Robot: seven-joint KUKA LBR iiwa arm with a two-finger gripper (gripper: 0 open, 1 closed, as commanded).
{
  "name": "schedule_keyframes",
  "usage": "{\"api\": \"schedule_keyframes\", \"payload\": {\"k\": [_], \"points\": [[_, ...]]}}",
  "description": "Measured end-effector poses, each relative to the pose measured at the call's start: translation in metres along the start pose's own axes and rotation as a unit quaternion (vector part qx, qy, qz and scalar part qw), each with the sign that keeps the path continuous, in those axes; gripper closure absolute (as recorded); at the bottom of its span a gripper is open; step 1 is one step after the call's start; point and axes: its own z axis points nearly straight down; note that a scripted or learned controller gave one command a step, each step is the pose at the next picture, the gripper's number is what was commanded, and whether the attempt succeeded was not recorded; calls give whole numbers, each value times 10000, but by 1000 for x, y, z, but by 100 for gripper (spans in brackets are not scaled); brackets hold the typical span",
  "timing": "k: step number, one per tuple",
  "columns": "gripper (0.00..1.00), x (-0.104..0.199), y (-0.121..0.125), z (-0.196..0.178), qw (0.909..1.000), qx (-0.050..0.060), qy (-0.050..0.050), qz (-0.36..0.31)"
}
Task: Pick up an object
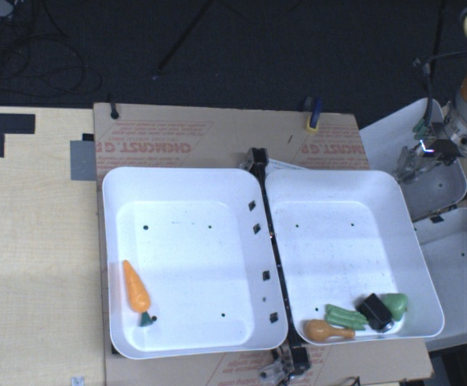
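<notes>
I see two white bins side by side on a cardboard sheet (217, 139) laid over the table (32, 240). In the left bin (181, 185), a toy carrot (135, 288) lies against the left wall near the front left corner, its green stem end (146, 319) pointing toward the front wall. The right bin (337, 185) holds four items bunched along its front wall toward the front right corner: an orange pear-shaped toy (326, 330) nearest the divider, a green pod-like vegetable (346, 317) just beside it, a black block (375, 311) touching that, and a light green piece (395, 302) partly behind the block. The arm's end (434, 147) sits at the table's right edge, outside and well apart from both bins. I cannot tell how its jaws stand. Nothing appears lifted.
</notes>
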Motion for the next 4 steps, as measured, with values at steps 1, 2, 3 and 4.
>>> {"api": "schedule_keyframes", "payload": {"k": [1,2,3,4], "points": [[100,5,23,76,10000,8,10,-39],[100,45,24,-12,10000,-57,1,-36],[100,0,22,3,10000,-14,-8,1],[100,69,23,-41,10000,-34,4,-41]]}}
